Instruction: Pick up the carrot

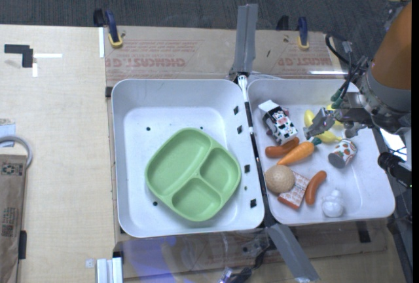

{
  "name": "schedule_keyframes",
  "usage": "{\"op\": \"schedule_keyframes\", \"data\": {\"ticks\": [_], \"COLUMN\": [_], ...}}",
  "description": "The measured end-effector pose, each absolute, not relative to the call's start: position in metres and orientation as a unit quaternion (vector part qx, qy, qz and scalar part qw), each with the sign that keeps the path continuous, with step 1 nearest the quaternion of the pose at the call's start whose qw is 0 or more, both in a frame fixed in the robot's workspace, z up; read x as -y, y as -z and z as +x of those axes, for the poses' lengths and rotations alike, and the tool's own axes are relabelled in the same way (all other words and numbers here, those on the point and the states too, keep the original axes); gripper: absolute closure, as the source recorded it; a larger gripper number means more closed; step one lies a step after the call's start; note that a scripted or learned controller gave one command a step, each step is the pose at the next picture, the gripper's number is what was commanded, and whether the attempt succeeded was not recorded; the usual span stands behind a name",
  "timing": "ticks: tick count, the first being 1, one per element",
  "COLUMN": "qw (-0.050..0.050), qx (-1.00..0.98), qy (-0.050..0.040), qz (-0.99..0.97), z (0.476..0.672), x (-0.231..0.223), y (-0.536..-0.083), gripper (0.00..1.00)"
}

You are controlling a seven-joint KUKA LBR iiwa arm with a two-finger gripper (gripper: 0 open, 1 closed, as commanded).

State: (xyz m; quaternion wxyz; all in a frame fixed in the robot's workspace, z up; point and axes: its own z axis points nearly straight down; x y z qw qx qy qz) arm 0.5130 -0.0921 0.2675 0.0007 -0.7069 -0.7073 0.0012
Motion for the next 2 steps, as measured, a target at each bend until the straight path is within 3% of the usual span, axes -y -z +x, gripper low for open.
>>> {"op": "schedule_keyframes", "data": {"ticks": [1, 2], "qw": [0.001, 0.002], "qx": [0.730, 0.786], "qy": [-0.0011, -0.0007], "qz": [-0.683, -0.618], "z": [0.541, 0.532], "x": [0.104, 0.132], "y": [-0.148, -0.091], "gripper": [0.00, 0.00]}}
